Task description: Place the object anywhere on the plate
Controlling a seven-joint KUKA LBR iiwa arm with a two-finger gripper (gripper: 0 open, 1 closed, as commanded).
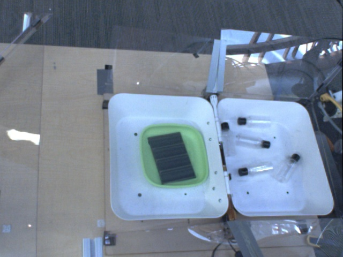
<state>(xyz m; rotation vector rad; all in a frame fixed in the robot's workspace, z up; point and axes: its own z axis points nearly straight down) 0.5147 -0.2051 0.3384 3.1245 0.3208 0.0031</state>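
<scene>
Now look at the left bin (123,197) on the table (59,143). You see a green plate (201,154) in it, and a dark ribbed block (171,158) lies flat on the plate's middle. Look at the right bin (311,197) beside it. Four clear tubes with black caps lie there: one (253,122) near the top, one (252,141) below it, one (256,170) lower, and one (288,166) tilted at the right.

Pale wood bench (59,159); dark ribbed carpet floor (134,9) beyond.
</scene>
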